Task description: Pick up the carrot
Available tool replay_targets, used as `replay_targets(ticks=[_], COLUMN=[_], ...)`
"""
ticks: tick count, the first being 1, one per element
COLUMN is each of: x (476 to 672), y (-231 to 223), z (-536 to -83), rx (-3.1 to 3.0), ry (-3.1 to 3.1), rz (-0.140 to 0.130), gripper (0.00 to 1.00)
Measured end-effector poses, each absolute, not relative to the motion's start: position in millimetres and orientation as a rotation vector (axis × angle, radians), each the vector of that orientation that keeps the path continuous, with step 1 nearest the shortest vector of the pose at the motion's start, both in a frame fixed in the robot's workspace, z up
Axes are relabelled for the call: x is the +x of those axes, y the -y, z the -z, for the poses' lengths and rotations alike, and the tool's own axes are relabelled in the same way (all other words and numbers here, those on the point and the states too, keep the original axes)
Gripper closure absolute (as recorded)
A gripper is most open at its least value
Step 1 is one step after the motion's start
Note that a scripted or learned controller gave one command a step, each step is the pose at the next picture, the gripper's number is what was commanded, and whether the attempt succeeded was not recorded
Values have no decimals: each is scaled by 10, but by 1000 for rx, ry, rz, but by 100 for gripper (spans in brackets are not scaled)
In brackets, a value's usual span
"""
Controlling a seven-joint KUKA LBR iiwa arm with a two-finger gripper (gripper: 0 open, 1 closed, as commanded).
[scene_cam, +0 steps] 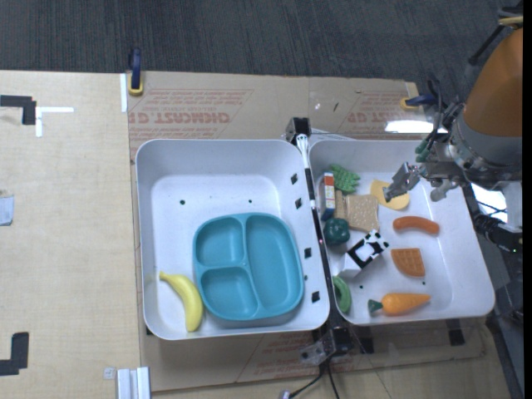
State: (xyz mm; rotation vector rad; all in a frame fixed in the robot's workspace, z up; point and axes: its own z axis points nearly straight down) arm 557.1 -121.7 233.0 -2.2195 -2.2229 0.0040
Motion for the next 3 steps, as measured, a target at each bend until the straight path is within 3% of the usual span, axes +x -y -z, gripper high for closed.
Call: replay_targets(ticks=[1,2,3], x=[6138,6292,5646], y=[1722,1388,1198], z=[-1020,-911,-912], rx=[-2247,-2450,-2654], ry=[2196,1967,1671], rz=[-2,-3,-7], gripper=[0,0,0])
